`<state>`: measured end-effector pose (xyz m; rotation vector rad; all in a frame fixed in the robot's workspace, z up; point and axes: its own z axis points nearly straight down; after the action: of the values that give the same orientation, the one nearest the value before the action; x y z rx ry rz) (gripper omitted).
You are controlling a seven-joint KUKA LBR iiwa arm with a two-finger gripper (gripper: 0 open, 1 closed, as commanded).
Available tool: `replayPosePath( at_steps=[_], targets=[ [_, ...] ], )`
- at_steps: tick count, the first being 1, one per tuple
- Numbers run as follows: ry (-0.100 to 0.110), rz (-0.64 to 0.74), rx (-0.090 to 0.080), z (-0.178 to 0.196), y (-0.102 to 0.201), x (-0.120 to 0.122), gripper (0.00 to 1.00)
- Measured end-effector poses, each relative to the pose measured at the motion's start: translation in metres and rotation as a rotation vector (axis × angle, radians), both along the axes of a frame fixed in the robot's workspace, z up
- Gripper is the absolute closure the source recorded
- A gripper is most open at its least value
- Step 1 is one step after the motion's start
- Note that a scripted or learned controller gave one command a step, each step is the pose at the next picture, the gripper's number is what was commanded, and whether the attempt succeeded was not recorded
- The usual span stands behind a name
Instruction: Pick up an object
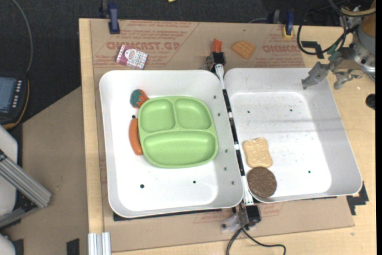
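Tan toast slice [258, 152]: right bin [310, 128], near-left corner, touching brown round cookie [262, 182]
Green divided plate [177, 131]: left bin [161, 188]; orange carrot [135, 135] beside it
Gripper [325, 73]: over right bin's far-right corner, fingers spread, holding nothing

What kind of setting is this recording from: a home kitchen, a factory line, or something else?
Most likely a robotics lab bench set up for grasping trials. Two white bins sit clamped on a cardboard-covered bench, holding toy food and a green divided plate, with loose cables and a pincer reaching in.
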<state>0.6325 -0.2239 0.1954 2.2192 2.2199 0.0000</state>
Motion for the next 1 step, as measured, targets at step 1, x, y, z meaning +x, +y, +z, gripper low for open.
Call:
replayPosePath(
  at_steps=[1],
  targets=[
    [0.011, -0.001, 0.005, -0.117, 0.0217, -0.0584, 0.0]
  ],
)
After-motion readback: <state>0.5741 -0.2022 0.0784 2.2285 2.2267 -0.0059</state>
